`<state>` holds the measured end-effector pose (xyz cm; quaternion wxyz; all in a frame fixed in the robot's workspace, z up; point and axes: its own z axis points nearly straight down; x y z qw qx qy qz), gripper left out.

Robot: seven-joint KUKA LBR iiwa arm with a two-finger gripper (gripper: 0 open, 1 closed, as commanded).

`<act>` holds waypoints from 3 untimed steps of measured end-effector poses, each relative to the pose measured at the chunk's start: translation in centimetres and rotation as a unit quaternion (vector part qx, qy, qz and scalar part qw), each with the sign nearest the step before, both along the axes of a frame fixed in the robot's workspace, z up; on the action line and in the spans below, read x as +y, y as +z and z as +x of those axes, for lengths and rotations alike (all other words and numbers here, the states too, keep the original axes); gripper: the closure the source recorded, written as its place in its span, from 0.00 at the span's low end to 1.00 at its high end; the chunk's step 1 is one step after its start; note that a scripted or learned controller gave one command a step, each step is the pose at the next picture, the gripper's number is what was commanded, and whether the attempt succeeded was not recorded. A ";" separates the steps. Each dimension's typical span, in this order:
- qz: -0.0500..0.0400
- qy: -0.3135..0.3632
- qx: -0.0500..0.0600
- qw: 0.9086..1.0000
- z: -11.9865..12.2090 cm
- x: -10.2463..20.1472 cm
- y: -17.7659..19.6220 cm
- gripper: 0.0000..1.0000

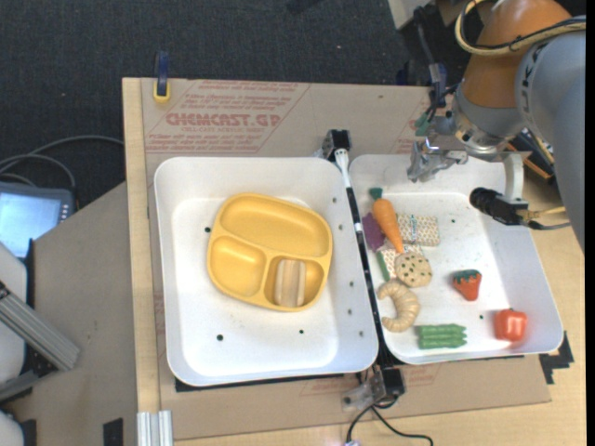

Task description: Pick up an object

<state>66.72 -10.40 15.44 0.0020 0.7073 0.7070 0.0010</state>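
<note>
The gripper [433, 161] is being held over the far edge of the right bin [539, 277]; whether it is parted cannot be told. The carrot [387, 224] is lying nearer and slightly left (beside a cookie [412, 268]), apart from it.

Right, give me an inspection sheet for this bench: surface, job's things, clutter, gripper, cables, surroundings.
Surface: cardboard-topped bench bearing left bin and right bin.
Job's things: in right bin, toy carrot, cookie, croissant, green beans, strawberry, red pepper.
Clutter: yellow divided plate in left bin.
Gripper: gripper above right bin's far edge, holding nothing seen.
Cables: cable at bench front.
Surroundings: dark carpet.
</note>
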 end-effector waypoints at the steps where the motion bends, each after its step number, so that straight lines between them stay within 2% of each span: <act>1: 0.000 0.000 0.001 1.000 0.0 0.0 -0.1 0.00; 2: 0.004 0.001 0.003 1.000 0.0 0.8 -7.1 0.00; 3: 0.001 0.001 0.002 1.000 0.0 0.7 -5.8 1.00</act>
